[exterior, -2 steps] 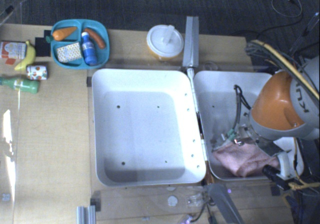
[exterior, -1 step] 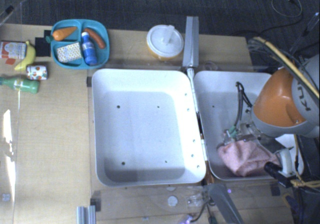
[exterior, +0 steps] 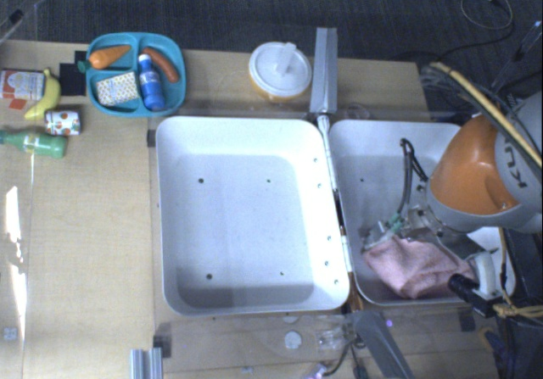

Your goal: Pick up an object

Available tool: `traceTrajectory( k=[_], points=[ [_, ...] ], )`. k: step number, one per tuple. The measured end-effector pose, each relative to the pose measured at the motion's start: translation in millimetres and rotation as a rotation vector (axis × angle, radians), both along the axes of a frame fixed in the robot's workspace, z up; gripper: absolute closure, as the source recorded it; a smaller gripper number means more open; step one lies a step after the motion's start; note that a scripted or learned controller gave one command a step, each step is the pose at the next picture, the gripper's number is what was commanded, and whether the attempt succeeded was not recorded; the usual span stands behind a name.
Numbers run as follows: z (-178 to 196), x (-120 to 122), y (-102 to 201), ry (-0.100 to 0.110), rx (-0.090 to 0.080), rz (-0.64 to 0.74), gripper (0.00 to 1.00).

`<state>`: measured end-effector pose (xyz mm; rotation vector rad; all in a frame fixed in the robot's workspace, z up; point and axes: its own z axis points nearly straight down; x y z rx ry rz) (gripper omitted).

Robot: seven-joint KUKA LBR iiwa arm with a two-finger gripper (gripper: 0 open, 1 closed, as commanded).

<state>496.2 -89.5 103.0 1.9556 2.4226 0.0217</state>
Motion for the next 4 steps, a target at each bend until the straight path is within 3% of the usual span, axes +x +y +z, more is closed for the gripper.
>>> traceTrajectory(
  k=[1,2,3,4],
  points=[
    [-12.2,-0.2,-0.7,0.016,0.007,-0.03,0.0],
    [0.2,3.6,-1.4,0.003,0.003,-0.03,1.0],
    [82.1,54.0,16.3,0.027,0.002,0.233,1.0],
    [130.0,136.0,17.3,0.026,0.006,-0.011,1.0]
  ],
)
